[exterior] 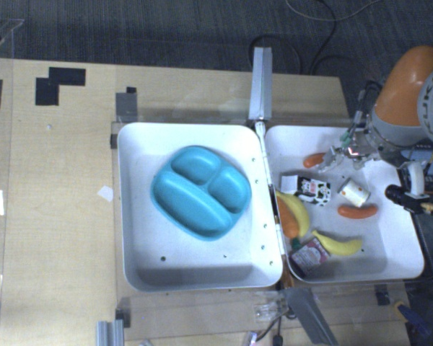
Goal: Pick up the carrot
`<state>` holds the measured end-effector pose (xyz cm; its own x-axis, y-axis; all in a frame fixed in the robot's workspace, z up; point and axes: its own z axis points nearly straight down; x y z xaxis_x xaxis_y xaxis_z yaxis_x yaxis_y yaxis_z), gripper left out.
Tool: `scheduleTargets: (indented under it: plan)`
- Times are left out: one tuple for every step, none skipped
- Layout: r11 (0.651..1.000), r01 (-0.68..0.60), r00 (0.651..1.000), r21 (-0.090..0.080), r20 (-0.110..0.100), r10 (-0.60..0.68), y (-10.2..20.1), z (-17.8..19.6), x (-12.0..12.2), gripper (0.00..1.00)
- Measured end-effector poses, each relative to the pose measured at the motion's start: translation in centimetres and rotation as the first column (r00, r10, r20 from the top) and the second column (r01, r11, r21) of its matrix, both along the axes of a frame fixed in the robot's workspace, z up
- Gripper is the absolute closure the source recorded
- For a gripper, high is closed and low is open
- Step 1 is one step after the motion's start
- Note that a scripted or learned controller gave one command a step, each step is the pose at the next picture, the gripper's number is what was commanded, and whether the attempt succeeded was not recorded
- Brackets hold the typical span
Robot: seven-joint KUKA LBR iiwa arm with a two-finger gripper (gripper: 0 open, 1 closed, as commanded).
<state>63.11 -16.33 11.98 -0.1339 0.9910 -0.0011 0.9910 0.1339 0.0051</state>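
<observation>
**A:** How far along is the pick?

**B:** By my judgement it has barely started. The gripper [350,150] hangs over the far part of the right bin [404,265], and the carrot [291,226] is not in it.

**A:** Where is the carrot, then?

**B:** Well apart from the gripper, down and to its left in the view, against the bin wall nearest the other bin. I take the orange piece there for the carrot. It lies touching a banana [297,206], which partly covers it.

**A:** What sits closer to the gripper?

**B:** A reddish sausage-like piece [314,160] just to its left, and a small white cup [353,192] below it.

**A:** Is the gripper open?

**B:** I cannot tell, because it is too small and cluttered there. I can make out nothing held in it.

**A:** So what is left?

**B:** All of it, I'd say: travel to the carrot, descent, closing, and the lift. The banana may get in the way.
</observation>
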Motion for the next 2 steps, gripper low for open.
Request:
scheduleTargets:
  plan:
    - [0.959,-0.284,0.959,-0.003,0.003,0.284,1.5,-1.0,-0.1,0.00]
    - [0.970,-0.245,0.970,-0.004,0.006,0.245,2.8,-3.1,-1.3,0.00]
